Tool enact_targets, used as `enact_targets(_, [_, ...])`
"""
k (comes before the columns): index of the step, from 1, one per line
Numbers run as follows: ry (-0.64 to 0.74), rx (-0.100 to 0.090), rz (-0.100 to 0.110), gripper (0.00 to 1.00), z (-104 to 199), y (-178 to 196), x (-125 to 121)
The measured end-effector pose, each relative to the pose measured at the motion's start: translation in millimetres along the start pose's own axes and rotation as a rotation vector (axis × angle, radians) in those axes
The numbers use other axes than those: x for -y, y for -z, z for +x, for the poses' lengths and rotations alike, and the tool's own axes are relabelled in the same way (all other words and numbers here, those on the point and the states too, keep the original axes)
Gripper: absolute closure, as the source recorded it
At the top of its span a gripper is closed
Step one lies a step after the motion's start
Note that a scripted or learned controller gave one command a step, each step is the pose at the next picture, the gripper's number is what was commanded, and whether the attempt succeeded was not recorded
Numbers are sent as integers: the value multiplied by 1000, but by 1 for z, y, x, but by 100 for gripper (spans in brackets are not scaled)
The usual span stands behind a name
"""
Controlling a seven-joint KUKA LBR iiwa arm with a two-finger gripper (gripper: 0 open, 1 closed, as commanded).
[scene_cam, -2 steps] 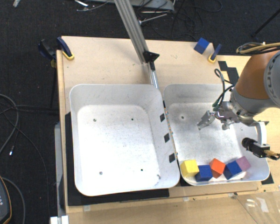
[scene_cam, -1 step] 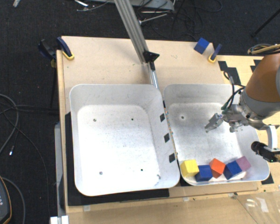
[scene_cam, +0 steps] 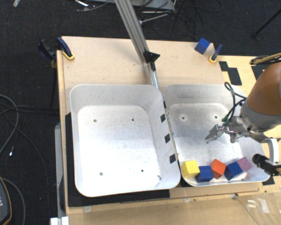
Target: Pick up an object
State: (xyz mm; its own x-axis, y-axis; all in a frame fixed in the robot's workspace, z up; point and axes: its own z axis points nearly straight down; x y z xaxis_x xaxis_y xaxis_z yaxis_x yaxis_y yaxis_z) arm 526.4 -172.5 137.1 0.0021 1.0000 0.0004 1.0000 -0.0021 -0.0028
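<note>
Grey and orange, the arm reaches in from the right, and we see its gripper [scene_cam: 214, 134] hanging over the bare floor of the right shallow white bin [scene_cam: 192, 95], its fingers slightly apart with nothing between them. Along that bin's near wall we count five small blocks in a row: a yellow cube [scene_cam: 190, 168], a dark blue block [scene_cam: 205, 173], an orange-red block [scene_cam: 218, 168], another blue block [scene_cam: 233, 169] and a pale purple block [scene_cam: 244, 163], each touching or just beside its neighbour, all apart from the gripper. We also see the left shallow white bin [scene_cam: 79, 95] beside it on the tan wooden bench [scene_cam: 107, 60], and a lone blue cube [scene_cam: 203, 45] near the bench's far right corner.
</note>
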Motion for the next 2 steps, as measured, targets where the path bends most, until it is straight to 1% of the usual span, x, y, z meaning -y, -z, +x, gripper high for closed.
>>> enact_targets(1, [8, 0, -5, 0, 39, 48, 21])
enact_targets(2, [2, 1, -4, 0, 37, 46, 21])
